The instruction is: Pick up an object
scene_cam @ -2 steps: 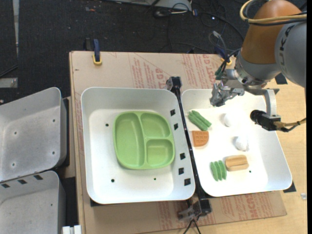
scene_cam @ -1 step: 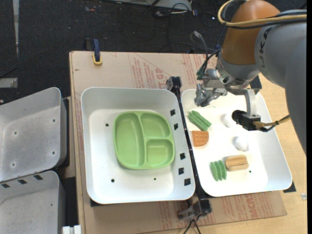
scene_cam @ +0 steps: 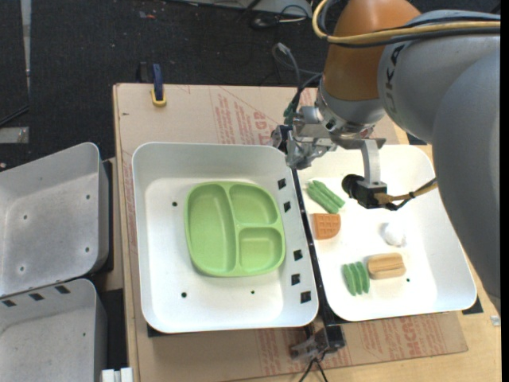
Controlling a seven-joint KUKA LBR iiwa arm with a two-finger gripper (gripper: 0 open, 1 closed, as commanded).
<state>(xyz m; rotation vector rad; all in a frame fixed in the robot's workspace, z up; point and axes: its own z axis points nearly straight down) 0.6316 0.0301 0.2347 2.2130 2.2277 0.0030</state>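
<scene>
The right bin's [scene_cam: 445, 213] far left corner is being crowded by the tool [scene_cam: 301, 151]; its near edge is being left open.

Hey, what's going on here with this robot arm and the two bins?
A grey and orange robot arm reaches in from the right, its hand over the far edge where the two white bins meet. The left bin holds a green divided plate. The right bin holds toy food: green beans, an orange piece, a tan block, more green pieces. Nothing looks picked up yet.
</scene>
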